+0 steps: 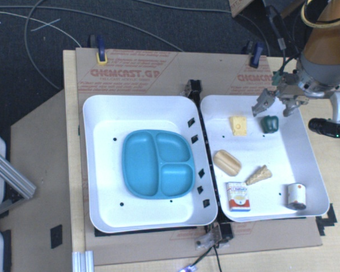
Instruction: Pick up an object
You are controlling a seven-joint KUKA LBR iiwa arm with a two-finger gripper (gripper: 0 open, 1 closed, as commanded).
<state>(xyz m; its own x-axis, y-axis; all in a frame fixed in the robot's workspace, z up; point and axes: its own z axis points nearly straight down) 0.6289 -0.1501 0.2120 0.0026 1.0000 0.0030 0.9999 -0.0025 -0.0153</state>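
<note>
1. The arm (323, 44) is reaching in from the right, its orange band sitting above the grey wrist, and it is hanging over the far end of the right bin (314, 171).
2. The gripper (276, 107) is showing its two fingers spread apart, one toward the left at the bin's far rim and one toward the right; nothing is sitting between them, so it is gripping nothing.
3. A small dark green object (270, 124) is lying just below the gripper, near the right-hand finger; whether the finger is touching it is too close to call.
4. Just to the left of that, a yellow cheese wedge (238, 125) is lying flat on the bin floor, apart from the green object.
5. Moving toward the middle of the right bin, a tan bread roll (227, 162) is resting at a slant near the bin's left wall.
6. To the right of the roll, a pale wedge-shaped piece (259, 175) is lying on its own, pointing up and to the right.
7. Along the near edge, a small red and white carton (237, 196) is lying flat, and well off to its right a small silver can (296, 195) is lying near the bin's right corner.
8. Over in the left bin (96, 169), a blue divided plate (157, 164) is sitting in the middle, three compartments facing up.
9. Both bins are sitting side by side, touching along the black centre divider, on a cardboard sheet (130, 67) clamped at its far edge.
</note>
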